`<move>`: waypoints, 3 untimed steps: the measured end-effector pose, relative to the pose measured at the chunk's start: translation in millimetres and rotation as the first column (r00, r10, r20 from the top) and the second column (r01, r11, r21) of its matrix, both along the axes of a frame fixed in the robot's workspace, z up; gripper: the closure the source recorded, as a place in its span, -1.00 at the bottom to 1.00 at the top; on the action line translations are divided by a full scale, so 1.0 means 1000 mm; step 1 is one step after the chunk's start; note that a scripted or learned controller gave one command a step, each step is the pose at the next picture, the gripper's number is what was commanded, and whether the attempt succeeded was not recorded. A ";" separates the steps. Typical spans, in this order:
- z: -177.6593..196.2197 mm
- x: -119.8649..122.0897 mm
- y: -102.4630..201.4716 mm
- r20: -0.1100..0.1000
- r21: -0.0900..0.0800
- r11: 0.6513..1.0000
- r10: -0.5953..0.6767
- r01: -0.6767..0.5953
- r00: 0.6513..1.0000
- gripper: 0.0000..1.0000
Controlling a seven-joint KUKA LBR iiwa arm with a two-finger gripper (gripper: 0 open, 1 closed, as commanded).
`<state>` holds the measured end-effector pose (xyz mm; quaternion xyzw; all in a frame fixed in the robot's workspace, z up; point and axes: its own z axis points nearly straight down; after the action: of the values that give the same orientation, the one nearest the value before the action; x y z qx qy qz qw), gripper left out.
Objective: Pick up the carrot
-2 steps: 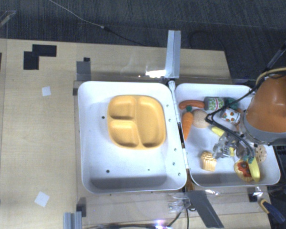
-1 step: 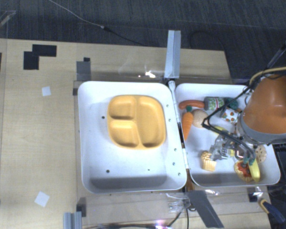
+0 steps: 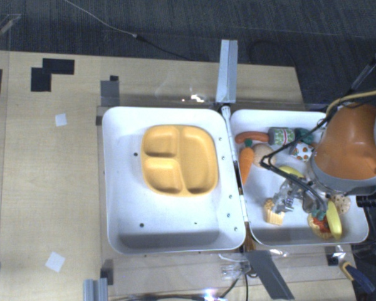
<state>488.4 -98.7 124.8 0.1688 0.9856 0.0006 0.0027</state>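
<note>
While gripper [image 3: 292, 196] hangs low in right bin [image 3: 357, 236], opening unreadable, seemingly apart from carrot [image 3: 245, 163].

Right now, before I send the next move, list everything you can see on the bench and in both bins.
left bin: 1, white, left half of the bench
divided plate: 1, yellow, three compartments, in the left bin
right bin: 1, white, beside the left bin
carrot: 1, orange with green top, along the right bin's left wall
sausage: 1, red-orange, far left corner of the right bin
bottle: 1, dark green with label, lying at the right bin's far wall
banana: 1, yellow, near right corner of the right bin
cheese-like piece: 1, pale yellow, near side of the right bin
arm: 1, grey with orange band, over the right bin
gripper: 1, metal, low beside the cheese-like piece, apart from the carrot
</note>
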 end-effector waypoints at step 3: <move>-0.034 0.008 0.007 0.007 -0.005 0.921 0.391 -0.391 0.921 1.00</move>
<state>496.1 -92.0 90.8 -0.0310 0.9995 0.0003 0.0068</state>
